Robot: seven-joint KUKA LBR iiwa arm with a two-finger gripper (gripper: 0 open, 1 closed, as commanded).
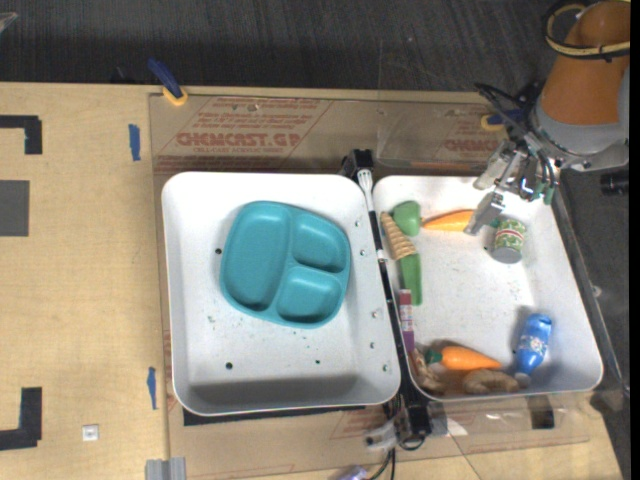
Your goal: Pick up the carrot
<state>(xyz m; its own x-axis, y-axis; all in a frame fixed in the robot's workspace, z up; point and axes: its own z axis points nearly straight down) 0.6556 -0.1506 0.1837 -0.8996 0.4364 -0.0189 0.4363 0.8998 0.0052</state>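
- Carrots number two in the right bin (585, 298), which is the first hazard: one carrot (447, 221) lies near the bin's top edge, close to the pincer (497, 196), and a second carrot (470, 358) lies at the lower edge amid a brown clutter (480, 381).
- Pincer position is the upper right of the frame, above the bin's top corner; I judge its fingers parted with nothing between them, though metal parts blur the reading.
- Crowding near the upper carrot is a risk: a green-labelled can (509, 239) stands just beside its right tip, and a green vegetable (408, 248) sits at its left end, so a descent slightly off could knock or seize either.
- Slenderness could let that carrot roll or slip from the closing fingers.
- Lower carrot, if chosen, touches the clutter, with a blue bottle (534, 340) near; a grasp there might drag neighbours.
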